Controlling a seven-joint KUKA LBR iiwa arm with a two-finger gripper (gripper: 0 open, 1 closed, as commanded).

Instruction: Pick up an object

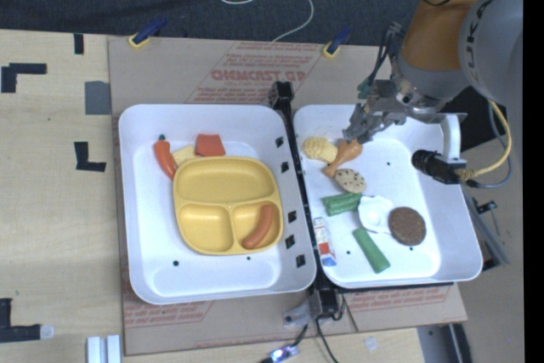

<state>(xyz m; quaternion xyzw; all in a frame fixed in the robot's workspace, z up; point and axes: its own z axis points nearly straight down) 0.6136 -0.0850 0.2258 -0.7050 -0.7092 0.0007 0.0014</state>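
A tan drumstick-shaped toy (343, 155) lies in the right bin (450, 259), near its upper left, with the pincer (357, 132) right at its upper end; whether the pincer is open, closed or gripping cannot be told. Beside the toy sit a pale yellow lump (320, 150) and a speckled cookie (350, 179). The left bin (140, 183) holds a yellow divided tray (223, 198) carrying a sausage (262, 227).

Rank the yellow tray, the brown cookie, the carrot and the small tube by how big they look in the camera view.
1. yellow tray, by far the largest.
2. brown cookie and carrot: too alike in apparent size to rank.
3. small tube, the smallest.
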